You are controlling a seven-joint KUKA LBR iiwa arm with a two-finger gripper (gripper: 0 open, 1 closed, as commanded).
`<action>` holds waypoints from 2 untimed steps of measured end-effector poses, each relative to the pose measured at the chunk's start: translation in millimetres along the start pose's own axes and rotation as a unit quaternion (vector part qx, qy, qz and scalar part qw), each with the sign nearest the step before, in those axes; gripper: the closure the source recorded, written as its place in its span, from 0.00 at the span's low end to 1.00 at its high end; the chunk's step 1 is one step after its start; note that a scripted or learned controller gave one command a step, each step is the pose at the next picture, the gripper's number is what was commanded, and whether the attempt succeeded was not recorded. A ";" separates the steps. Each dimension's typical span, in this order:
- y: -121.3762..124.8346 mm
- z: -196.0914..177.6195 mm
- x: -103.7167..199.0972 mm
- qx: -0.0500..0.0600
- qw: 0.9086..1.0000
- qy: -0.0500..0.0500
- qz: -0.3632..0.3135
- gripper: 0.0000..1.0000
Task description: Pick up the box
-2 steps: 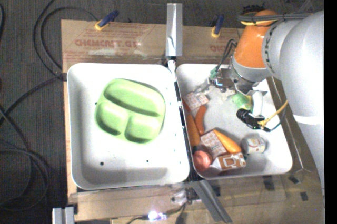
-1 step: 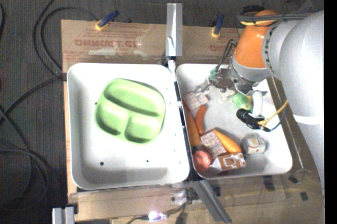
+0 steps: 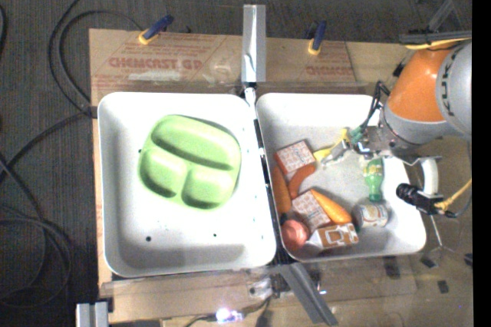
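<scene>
Three boxes lie in the right bin (image 3: 337, 107). A red-and-white patterned box (image 3: 295, 156) sits near the bin's middle left, and a similar one (image 3: 310, 206) lies lower. An orange carton (image 3: 338, 236) rests by the front wall. My gripper (image 3: 359, 140) hangs over the bin's right half, below the arm's orange band (image 3: 420, 91). It is to the right of the upper patterned box and apart from it. A small yellow-green item (image 3: 337, 150) lies just left of the gripper.
The right bin also holds carrots (image 3: 332, 205), an orange stick (image 3: 281, 189), a red apple (image 3: 293, 230), a green bottle (image 3: 374, 180) and a small can (image 3: 372, 216). A green moulded tray (image 3: 190, 161) lies in the left bin (image 3: 115, 187). A metal divider post (image 3: 253, 41) stands behind.
</scene>
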State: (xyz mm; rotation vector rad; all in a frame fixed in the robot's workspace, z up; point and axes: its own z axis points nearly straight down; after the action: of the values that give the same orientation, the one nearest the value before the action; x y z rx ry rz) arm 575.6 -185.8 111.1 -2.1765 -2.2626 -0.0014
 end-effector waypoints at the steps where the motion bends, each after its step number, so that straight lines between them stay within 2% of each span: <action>1: 44.8 16.6 64.3 -0.011 1.000 -0.005 0.029 0.00; 2: -28.4 15.5 39.2 -0.012 0.999 -0.004 0.041 0.00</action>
State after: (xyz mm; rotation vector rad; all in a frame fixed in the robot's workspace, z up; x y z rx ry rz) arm 545.7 -147.7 95.6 -2.2834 -2.1888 -0.0200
